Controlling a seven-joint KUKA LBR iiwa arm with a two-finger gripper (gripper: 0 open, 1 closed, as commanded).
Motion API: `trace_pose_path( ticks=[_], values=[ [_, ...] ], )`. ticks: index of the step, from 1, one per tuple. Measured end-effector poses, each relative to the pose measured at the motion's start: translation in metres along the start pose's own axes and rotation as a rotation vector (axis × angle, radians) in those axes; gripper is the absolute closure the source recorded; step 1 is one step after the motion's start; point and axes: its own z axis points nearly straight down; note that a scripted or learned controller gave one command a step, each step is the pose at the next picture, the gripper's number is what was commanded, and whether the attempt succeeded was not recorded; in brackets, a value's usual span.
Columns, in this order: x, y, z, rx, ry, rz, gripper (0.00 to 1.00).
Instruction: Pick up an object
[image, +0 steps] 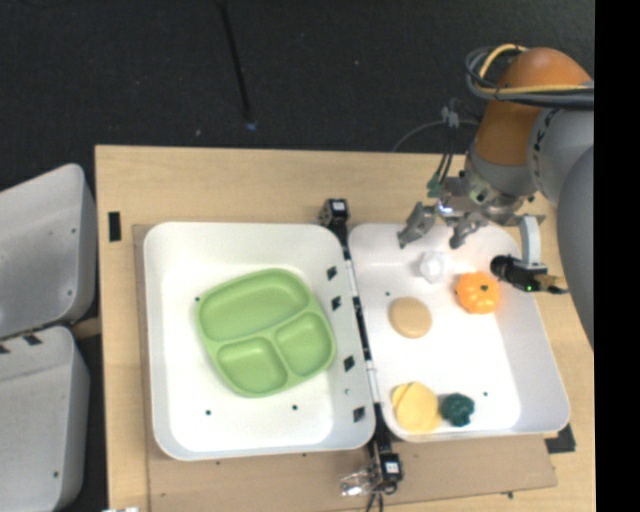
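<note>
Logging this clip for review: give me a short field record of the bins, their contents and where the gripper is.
left bin: holds a green divided plate
right bin: holds five small items
items: small white object, orange pumpkin-like toy, tan round piece, yellow round piece, dark green lump
gripper: over the far end of the right bin, fingers spread, nothing between them
nearest item to gripper: small white object, just below it in the picture

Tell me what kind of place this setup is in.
Most likely a robotics lab bench for grasping trials: two white bins sit side by side on a wooden board, toy items like an orange pumpkin lie in one, and the arm's end effector hovers above them.
</note>
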Motion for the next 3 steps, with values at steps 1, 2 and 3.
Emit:
trace_pose_path(
  ticks=[1, 2, 3],
  values=[
    [-0.001, 0.004, 0.045, -0.001, 0.0, -0.002, 0.0],
    [-0.002, 0.004, 0.085, -0.003, 0.0, -0.002, 0.0],
    [-0.003, 0.005, 0.073, -0.006, -0.002, -0.003, 1.0]
  ],
)
